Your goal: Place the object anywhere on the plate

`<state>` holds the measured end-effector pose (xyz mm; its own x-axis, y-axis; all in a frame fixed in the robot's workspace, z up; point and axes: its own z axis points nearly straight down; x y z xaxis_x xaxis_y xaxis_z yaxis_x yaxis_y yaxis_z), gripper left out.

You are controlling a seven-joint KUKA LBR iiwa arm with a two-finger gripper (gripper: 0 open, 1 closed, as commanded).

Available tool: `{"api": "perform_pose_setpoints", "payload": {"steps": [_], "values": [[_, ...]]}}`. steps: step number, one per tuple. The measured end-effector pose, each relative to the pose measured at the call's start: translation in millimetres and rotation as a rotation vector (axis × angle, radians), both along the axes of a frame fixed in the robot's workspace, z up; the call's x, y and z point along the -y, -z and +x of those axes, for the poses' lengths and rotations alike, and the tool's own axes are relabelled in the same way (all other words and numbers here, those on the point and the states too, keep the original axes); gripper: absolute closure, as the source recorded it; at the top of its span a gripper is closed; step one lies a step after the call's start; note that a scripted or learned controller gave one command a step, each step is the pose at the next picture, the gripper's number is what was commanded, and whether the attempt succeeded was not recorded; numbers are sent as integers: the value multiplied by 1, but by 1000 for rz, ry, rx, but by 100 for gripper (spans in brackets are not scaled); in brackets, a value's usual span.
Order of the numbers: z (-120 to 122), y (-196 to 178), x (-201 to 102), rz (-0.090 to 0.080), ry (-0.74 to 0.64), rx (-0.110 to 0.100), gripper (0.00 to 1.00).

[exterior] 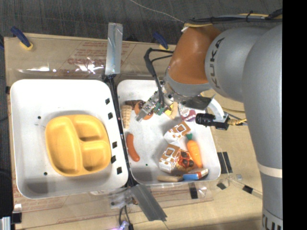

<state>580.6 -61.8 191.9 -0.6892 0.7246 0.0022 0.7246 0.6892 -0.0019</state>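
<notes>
Two white bins (29,104) are seen on a brown bench (62,47). A yellow plate (76,143) is shown in the left one. An orange carrot (194,152) with a green top, a red-orange sausage (132,147) and white cartons (169,158) printed in brown are shown in the right one. The arm (249,71) is coloured grey with an orange band (192,56).
</notes>
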Motion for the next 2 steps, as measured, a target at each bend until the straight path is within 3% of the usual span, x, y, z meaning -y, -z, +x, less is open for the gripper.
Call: {"api": "perform_pose_setpoints", "payload": {"steps": [1, 2], "values": [[-62, -37, 4, 0, 6, 4, 100], [-104, -66, -5, 0, -133, 1, 100]]}}
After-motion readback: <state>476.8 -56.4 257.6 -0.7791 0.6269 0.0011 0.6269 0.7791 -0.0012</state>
